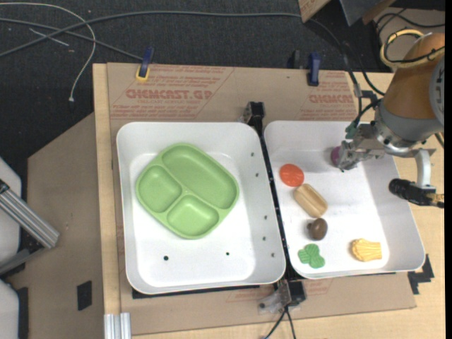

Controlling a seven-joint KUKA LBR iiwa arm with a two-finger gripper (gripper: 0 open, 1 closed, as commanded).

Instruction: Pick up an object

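Observation:
My gripper [345,155] hangs over the upper part of the right bin [395,221], reaching in from the right on the grey arm with its orange band. A small purplish patch shows at the gripper's tip; I cannot tell what it is. Below and left of it lie an orange-red ball [291,174], a tan roll [310,200], a small brown piece [317,228], a green broccoli-like piece [311,256] and a yellow piece [366,249]. The ball is the closest, roughly a gripper's width away.
The left bin [141,260] holds a green divided plate [186,189]. A black divider [265,161] runs between the bins. Blue clamps [145,62] [313,68] sit on the cardboard's far edge. Cables trail at the upper right.

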